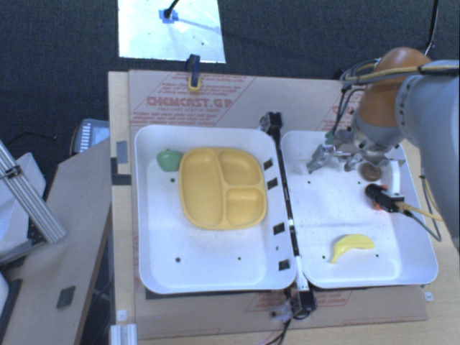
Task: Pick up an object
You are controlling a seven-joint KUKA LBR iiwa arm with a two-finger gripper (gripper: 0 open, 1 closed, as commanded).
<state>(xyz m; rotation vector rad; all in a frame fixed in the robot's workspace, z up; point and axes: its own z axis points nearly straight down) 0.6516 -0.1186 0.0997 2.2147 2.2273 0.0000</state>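
One fixed camera looks down at a slant from above the bench, taking in both white bins.

left bin: yellow divided tray, green apple touching it | right bin: yellow banana, tool at far end

Red print on the brown cardboard sheet under the bins reads "CHEMCAST GP", just above the left bin in the upper middle of the frame; smaller red lines around it are too small to read.
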